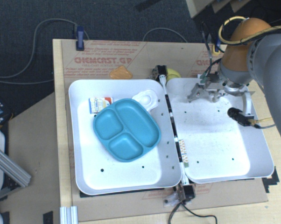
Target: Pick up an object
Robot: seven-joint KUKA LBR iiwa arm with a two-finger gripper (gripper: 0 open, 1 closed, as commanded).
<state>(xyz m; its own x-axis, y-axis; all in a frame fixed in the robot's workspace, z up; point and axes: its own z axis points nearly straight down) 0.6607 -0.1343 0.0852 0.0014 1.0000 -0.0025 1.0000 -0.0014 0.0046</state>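
A blue divided plate lies in the left bin. Behind it sit a small white carton with red and blue print and a white cup-like piece. My gripper hangs low over the far left part of the right bin, near its back wall. Its two grey fingers stand apart, open, with nothing between them. The orange band of the arm shows above it.
On the bench behind the bins lie an orange lump and a yellow object beside a black part. A black piece with a cable hangs over the right bin's right side. A blue clip sits at the bench's far edge.
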